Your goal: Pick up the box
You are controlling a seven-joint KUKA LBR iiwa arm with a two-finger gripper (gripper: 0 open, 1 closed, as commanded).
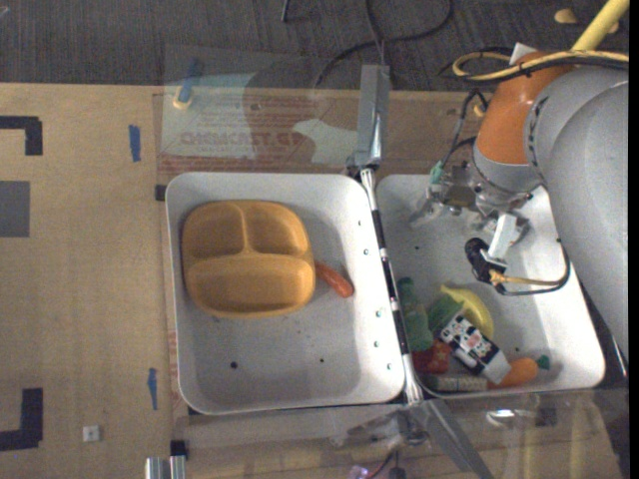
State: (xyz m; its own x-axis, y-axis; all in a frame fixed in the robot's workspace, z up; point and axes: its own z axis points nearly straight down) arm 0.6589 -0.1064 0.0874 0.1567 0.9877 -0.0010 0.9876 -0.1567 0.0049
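The gripper hangs over the right bin; its opening I cannot tell. Below it, near the bin's front, the box lies among a banana and carrot. Well left, the left bin holds an orange tray. Cardboard covers the bench.

Brown bench, two white bins

The box is small and white with dark printing, lying flat and slanted toward five o'clock, at the six o'clock side of the right bin.
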